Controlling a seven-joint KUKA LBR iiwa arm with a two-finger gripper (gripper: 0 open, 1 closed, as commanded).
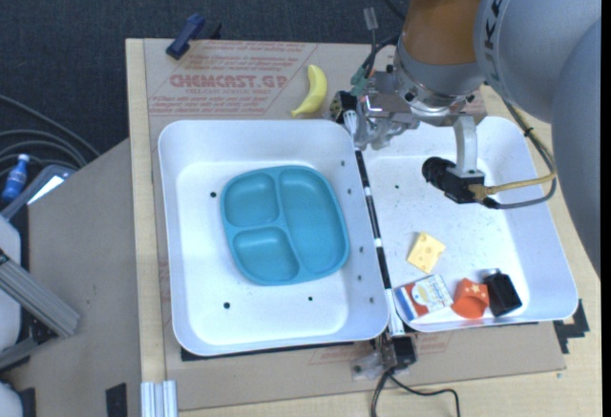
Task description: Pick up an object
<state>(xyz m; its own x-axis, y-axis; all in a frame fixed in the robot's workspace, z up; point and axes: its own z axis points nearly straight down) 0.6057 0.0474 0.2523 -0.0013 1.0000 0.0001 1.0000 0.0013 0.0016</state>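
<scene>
We see the gripper (374, 127) poised over the far end of the rim between the two bins, though from this angle we cannot tell how it is set. In the right bin (535, 215) lie a yellow wedge (426, 252), a small carton (424, 296), an orange piece (468, 299) and a black block (502, 293). The left bin (181, 215) holds a blue divided tray (284, 223), and a banana (311, 91) rests on the board beyond it.

The gripper (370, 131) sits over the divide at the bins' far end. Left of it, a divided plate (284, 223) lies in the left bin (181, 243). Right and nearer, the cheese wedge (426, 253), carton (424, 297) and cup (470, 299) lie in the right bin (544, 243). Just behind, a banana (311, 91) rests on the bench (239, 81).
</scene>
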